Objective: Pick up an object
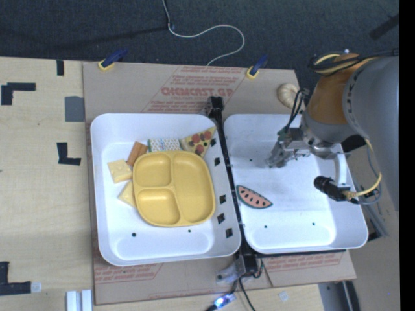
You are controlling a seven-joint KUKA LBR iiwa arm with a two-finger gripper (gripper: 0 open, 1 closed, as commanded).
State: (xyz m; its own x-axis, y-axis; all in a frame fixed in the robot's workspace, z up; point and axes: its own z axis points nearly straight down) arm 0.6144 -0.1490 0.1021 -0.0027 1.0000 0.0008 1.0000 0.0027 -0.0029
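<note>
Looking down at a slant on a wooden bench [39, 225] that carries two shallow white bins side by side on a sheet of brown cardboard [188, 86]. Nearest the viewer, in the left bin [162, 251], a yellow divided plate [174, 188] with three compartments lies flat near the middle. At its left edge sit pale cracker-like squares [119, 171] and a small brown piece [137, 152], touching or just beside the plate. Beyond the plate, against the bin's far wall, are a speckled flat piece [163, 145] and a toy pizza slice [200, 140]. In the right bin [305, 238], a toy watermelon slice [253, 198] lies flat by the near left side, close to the wall shared with the left bin. Farther in, the robot's hand [280, 159] reaches down from the right, its tips close above or on the bin floor, well apart from the watermelon; whether its fingers are apart or together cannot be told, and nothing is seen between them. The grey arm [373, 102] with its orange band [327, 99] stands over the bin's right side. At the far edge, blue clips [257, 65] pin the cardboard, and a thin white cable [207, 34] loops across dark carpet.
</note>
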